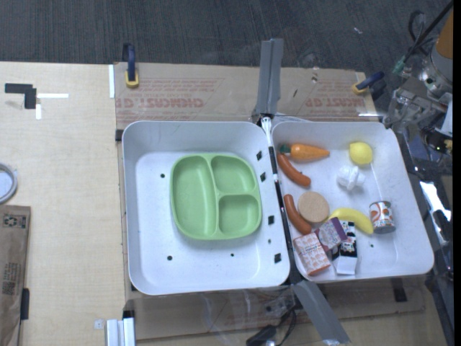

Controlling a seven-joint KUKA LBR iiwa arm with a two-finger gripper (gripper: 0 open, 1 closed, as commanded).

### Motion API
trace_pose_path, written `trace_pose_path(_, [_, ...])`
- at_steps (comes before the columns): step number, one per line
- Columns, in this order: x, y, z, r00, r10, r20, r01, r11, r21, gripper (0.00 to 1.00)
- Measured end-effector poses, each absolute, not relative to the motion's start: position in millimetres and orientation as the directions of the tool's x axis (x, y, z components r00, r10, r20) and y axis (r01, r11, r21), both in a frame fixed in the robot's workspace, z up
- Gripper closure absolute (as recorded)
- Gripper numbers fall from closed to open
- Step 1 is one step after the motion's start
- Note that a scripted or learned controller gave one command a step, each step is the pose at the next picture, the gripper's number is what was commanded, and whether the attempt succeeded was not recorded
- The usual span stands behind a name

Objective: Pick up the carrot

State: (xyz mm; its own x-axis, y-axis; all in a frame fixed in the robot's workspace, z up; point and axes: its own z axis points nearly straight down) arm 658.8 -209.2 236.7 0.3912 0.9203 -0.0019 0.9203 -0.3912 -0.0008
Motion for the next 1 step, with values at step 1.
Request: trace_pose_path(1, [658.4,-207.9,206.7,0.784,0.620,-0.004,0.620,-0.784,-0.003,1.00])
